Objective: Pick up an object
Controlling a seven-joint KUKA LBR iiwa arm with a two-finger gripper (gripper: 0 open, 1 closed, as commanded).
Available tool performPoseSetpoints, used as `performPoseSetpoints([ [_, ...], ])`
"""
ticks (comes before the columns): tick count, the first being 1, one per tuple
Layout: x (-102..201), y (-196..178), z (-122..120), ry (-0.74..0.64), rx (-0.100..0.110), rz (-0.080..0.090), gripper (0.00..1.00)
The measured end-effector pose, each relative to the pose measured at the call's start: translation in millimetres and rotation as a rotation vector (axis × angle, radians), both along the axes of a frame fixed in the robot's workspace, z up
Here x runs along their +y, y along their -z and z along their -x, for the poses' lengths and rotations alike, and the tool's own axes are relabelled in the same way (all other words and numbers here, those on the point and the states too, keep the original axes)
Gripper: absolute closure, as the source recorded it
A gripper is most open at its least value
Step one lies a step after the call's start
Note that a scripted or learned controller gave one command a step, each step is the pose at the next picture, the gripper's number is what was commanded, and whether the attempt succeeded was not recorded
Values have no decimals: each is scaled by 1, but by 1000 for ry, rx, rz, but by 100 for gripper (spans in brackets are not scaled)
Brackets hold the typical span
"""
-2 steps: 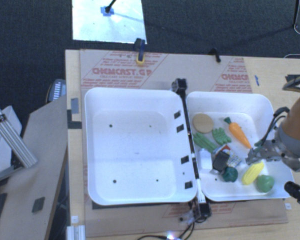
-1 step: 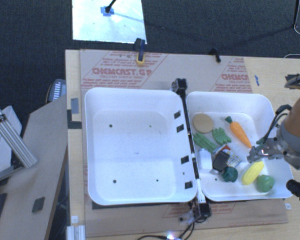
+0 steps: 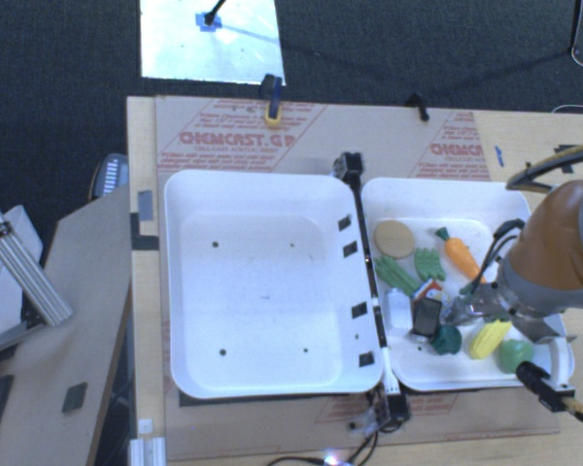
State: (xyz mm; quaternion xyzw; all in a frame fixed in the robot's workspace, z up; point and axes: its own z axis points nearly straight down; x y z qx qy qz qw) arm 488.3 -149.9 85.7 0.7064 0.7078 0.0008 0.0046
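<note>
Here the arm (image 3: 564, 250) reaches into the right bin (image 3: 408, 197) from the right, and its hand (image 3: 459, 311) hangs low among the toys; whether it is clenched or released cannot be told. Just beside it lies a small black object (image 3: 427, 316), its long axis running roughly toward the bin's near and far walls. A dark green round piece (image 3: 448, 340) touches its lower right. A yellow corn (image 3: 489, 339) slants beside a light green ball (image 3: 514, 354). Farther back, an orange carrot (image 3: 461, 252) points leaf-end up-left, near a tan disc (image 3: 394, 239) and green leafy pieces (image 3: 398, 278). The left bin (image 3: 189, 197) sits alongside on the counter (image 3: 223, 136).
</note>
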Motion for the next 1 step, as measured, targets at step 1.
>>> performPoseSetpoints([
  [1, 66, -12, -79, -9, -5, -2, 100],
])
